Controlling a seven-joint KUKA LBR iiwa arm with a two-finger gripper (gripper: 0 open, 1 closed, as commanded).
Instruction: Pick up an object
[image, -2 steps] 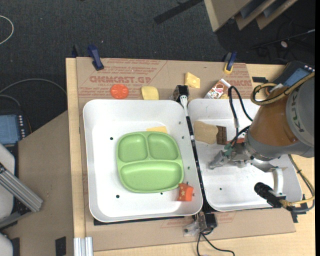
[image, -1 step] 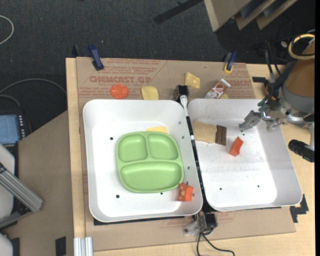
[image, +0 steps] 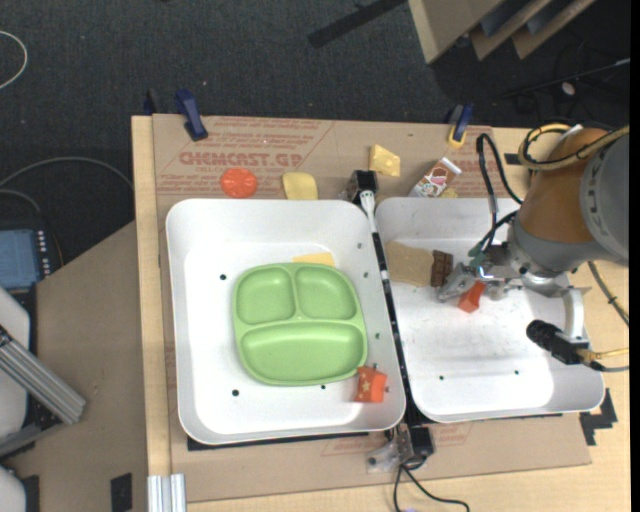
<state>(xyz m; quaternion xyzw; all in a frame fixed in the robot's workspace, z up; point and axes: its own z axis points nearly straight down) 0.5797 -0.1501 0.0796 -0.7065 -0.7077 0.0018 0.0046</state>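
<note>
While tool (image: 468, 283) grip unclear, orange block (image: 471, 297) lies just below, long axis diagonal.

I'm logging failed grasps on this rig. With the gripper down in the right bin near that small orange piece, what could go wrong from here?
The small orange piece sits right by the gripper with a brown block close beside it, so the gripper may nudge or catch the block instead. The piece is small and could slip out on the lift. Both lie near the right bin's upper left area, so a push could slide them toward the wall.
</note>
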